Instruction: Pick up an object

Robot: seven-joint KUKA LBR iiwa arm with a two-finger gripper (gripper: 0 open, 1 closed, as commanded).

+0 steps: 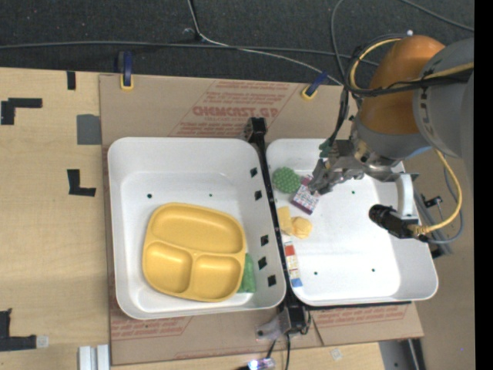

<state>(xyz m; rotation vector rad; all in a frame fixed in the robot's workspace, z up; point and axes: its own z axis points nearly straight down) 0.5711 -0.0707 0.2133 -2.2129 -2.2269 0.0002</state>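
Note:
My gripper (322, 177) hangs low over the left part of the right bin (400, 284), reaching in from the right. Just below and left of its tip lies a small purple and white packet (304, 199); touching or apart, I cannot tell. A green round object (286, 178) sits to the packet's upper left. Near the bin's left wall, a yellow lumpy object (295, 223) rests below the packet. Further down along that wall lies a narrow red, white and blue box (291, 264).
The left bin (127, 168) holds a yellow divided tray (194, 250) with a green object (248, 274) wedged at its right side. A black divider (266, 199) runs between the bins. Cables and a black fitting (393, 220) hang by the wrist over the right bin.

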